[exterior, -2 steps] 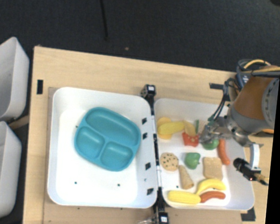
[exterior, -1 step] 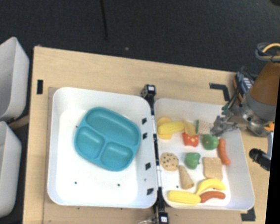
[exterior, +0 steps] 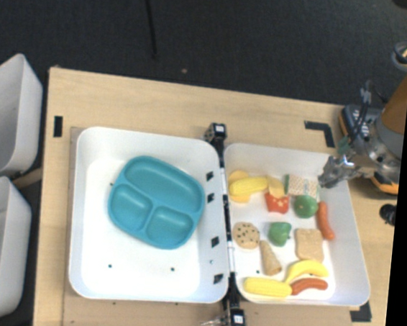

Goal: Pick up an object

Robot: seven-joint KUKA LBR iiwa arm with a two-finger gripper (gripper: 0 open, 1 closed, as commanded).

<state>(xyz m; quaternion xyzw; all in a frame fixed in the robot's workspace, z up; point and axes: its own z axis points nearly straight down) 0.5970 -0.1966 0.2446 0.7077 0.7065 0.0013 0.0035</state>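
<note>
We see the gripper [exterior: 330, 173] at the right bin's [exterior: 346, 282] upper right edge — whether it is open or closed we cannot tell. Nearest target: carrot [exterior: 325, 221], just below. Likely light, rigid, slick plastic — we'd grasp across mid-length.

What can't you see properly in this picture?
- The pincer: small and blurry in the camera view, so whether it is open or shut is unclear.
- The arm: cut off by the right edge.
- The small pale item beside the green toy: too blurred to name.
</note>
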